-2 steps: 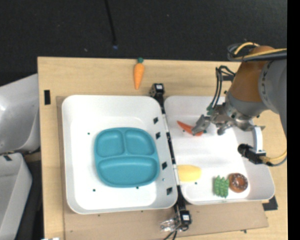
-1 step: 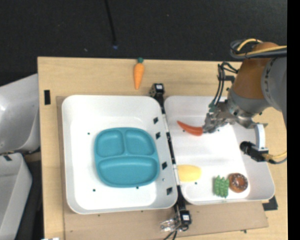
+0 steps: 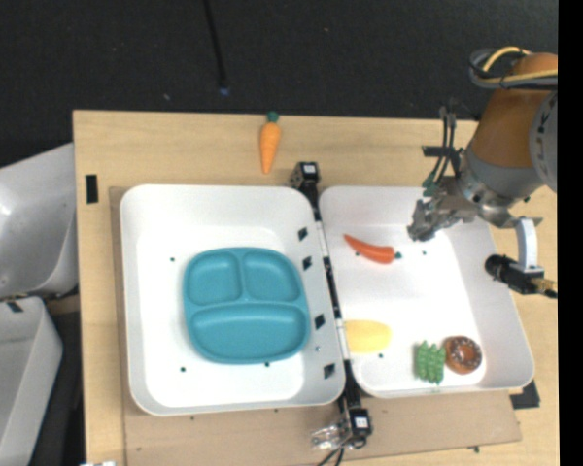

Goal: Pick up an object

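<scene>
Objects for picking are found in the right bin (image 3: 486, 289). A red chili pepper (image 3: 370, 250) is laid near the bin's far-left part, its green stem turned to the right. A yellow piece (image 3: 367, 335), resembling a lemon or similar fruit, is set against the bin's left wall, toward the near side. A green item (image 3: 428, 361) like a small bunch of leafy vegetable is placed near the front edge, and a round brown doughnut-like piece (image 3: 462, 353) is seen just beside it on its right.

The gripper (image 3: 424, 223) is positioned over the far part of the right bin, just right of the pepper's stem end and apart from it. Nothing is seen between its fingers; whether they are spread or pressed together cannot be told. The grey arm (image 3: 510, 153) with its orange band is extended in from the right edge.

The left bin (image 3: 146, 260) is occupied by a teal divided plate (image 3: 245, 304) with three compartments, laid near its middle. A toy carrot (image 3: 269, 144) is left on the bench (image 3: 175, 144) beyond the bins, near the far edge.
</scene>
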Controlling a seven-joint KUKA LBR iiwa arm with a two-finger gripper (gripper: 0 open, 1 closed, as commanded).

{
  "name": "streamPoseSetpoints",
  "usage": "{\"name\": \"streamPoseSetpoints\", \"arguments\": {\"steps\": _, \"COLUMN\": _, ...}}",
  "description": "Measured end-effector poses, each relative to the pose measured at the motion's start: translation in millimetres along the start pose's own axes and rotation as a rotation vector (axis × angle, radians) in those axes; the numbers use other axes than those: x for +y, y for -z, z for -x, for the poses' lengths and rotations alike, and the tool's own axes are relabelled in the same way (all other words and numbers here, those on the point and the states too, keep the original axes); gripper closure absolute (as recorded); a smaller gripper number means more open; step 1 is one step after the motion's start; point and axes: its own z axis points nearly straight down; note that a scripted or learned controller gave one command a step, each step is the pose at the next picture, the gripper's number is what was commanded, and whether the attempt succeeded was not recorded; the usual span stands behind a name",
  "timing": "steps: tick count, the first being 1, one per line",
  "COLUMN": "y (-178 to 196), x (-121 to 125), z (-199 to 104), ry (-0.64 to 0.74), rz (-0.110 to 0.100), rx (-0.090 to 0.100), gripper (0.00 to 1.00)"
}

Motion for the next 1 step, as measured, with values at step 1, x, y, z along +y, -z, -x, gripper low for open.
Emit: {"name": "streamPoseSetpoints", "arguments": {"steps": 1, "y": 25.0, "x": 1.0, "z": 1.6, "ry": 0.003, "rz": -0.002, "rx": 0.001, "gripper": 1.0}}
